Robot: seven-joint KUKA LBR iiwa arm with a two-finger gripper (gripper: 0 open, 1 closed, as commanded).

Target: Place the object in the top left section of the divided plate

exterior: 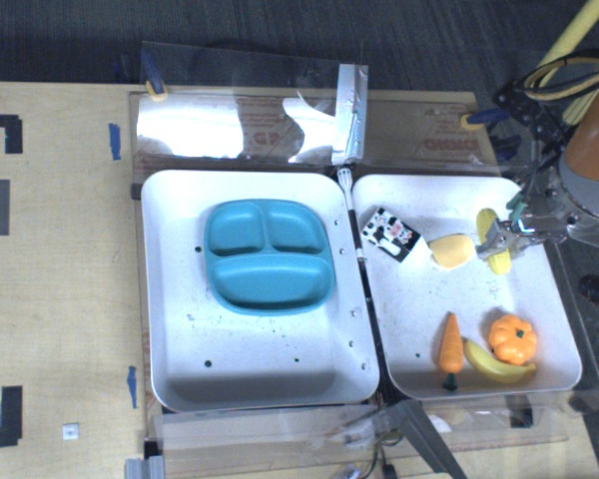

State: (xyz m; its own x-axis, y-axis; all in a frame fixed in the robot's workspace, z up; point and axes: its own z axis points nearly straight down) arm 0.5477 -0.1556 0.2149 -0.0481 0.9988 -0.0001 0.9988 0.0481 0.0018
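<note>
1. The blue divided plate [270, 254] lies in the left white bin [170, 357]; it has two smaller sections along its far side and one wide section along its near side, all three bare.
2. The right white bin [409, 352] holds the toys; a black-and-white patterned block [390, 235] lies near its far left corner, with a pale yellow piece [452, 250] just beside it to the right.
3. At the near side of that bin an orange carrot [450, 342] stands next to a yellow banana [496, 362]; a small orange pumpkin [512, 337] rests touching the banana's upper side.
4. The gripper [501, 236] reaches in from the right, low over the right bin's far right part; a yellow object [488, 224] shows at its tips (part above, part below the metal), and it seems to sit between the fingers, though I cannot tell how wide the jaws stand or whether they truly grip it.
</note>
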